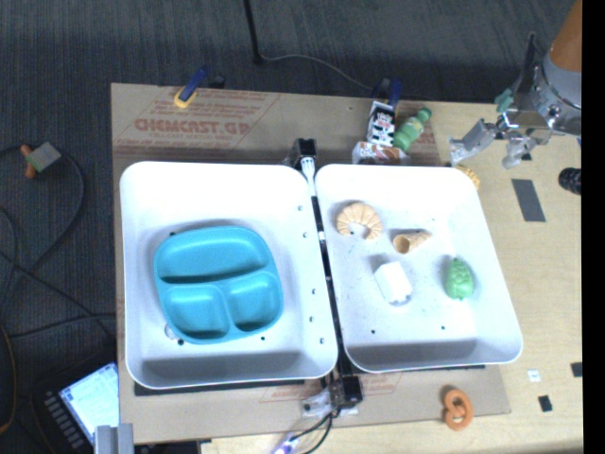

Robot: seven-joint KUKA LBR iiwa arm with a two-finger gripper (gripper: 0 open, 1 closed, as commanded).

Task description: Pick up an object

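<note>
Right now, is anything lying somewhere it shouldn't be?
Yes, a few toys lie outside the bins. A small orange ring sits on the bench below the right bin, and a green toy with a black-and-white toy lies on the board above it. The gripper hangs beyond the bin's top right corner.

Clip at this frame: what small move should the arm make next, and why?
Probably swing the end effector left and down over the right bin. It hangs outside the bin's upper right corner, above the bench, with nothing between its fingers. The croissant, cone, white block and green toy lie apart in that bin; the cone or green toy looks nearest.
</note>
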